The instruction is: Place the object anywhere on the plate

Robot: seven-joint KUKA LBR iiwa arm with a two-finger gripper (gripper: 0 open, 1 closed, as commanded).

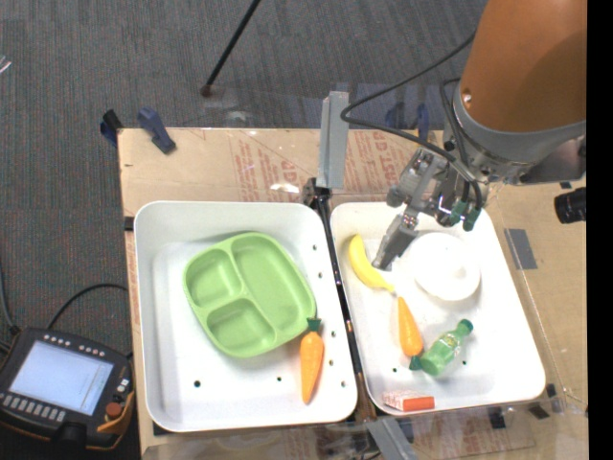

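A green plate [251, 293] with three compartments lies in the left bin [158, 228]. A large orange carrot [311, 362] rests beside the plate's lower right corner, off the plate. In the right bin [512, 353] a yellow banana [365, 264] lies near the left wall. My gripper [387, 257] hangs low over the right bin, its tip just at the banana's right side, between the banana and a white round dish [447, 267]. I see nothing held in it.
A small carrot [409, 328], a green bottle [445, 350] and an orange-and-white packet [410, 402] lie in the front half of the right bin. The arm's orange band [532, 46] looms over the back right. A teach pendant [62, 383] sits at the lower left.
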